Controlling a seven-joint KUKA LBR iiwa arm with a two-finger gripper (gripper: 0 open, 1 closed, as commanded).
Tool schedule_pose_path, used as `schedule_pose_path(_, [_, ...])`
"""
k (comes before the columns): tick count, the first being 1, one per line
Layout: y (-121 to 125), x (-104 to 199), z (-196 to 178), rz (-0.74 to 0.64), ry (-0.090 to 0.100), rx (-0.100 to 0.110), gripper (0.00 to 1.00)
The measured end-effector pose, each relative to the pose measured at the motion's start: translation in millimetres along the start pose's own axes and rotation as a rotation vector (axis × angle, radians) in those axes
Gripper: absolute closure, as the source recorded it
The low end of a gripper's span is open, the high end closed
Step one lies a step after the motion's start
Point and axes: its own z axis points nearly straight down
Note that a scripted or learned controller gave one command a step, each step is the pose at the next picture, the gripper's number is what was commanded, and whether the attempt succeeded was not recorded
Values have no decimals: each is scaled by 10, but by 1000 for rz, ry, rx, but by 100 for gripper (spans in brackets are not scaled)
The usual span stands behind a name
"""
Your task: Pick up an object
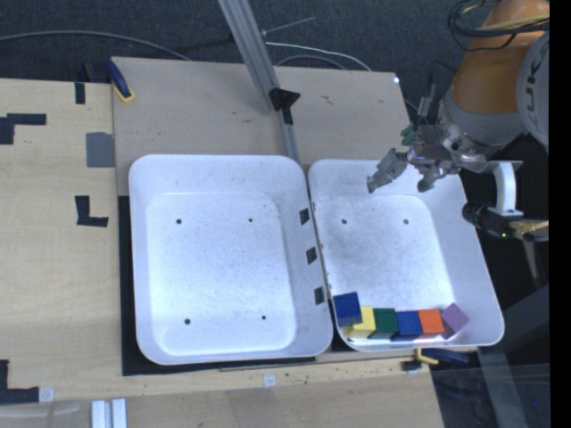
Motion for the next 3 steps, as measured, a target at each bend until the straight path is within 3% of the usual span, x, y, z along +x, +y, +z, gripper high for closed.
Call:
schedule_pose_path(1, [0, 0, 0, 0, 0, 0, 0])
schedule_pose_path(2, [2, 6, -99, -2, 1, 1, 100])
schedule_pose_path(3, [1, 6, -94, -2, 1, 1, 0])
